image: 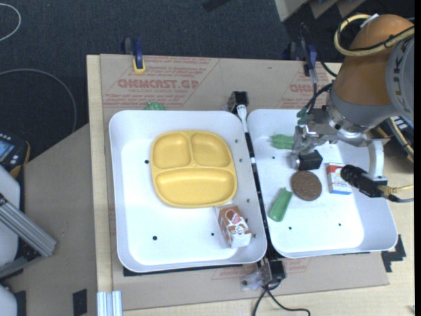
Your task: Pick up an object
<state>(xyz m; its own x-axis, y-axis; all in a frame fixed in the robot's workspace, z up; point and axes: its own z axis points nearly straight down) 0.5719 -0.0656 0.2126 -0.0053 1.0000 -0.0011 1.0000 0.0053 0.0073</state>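
So, nearest the camera, a cable (279,300) is seen trailing off the front edge of the bench board (105,176), which is brownish sheet with red lettering printed along the far side. Two white bins are set on it side by side. In the left bin (125,176) a small printed carton (234,226) is lying near the front, just in front of a yellow divided plate (193,168). In the right bin (342,236) a green stick-shaped piece (280,205) is tilted near the front left, with a round brown disc (306,185) just beyond it and a red-and-white box (338,178) to its right. The gripper (304,155) is poised right over the disc; whether it's clenched can't be told. Another green piece (283,141) is beside it. Dark carpet (99,18) is seen beyond.
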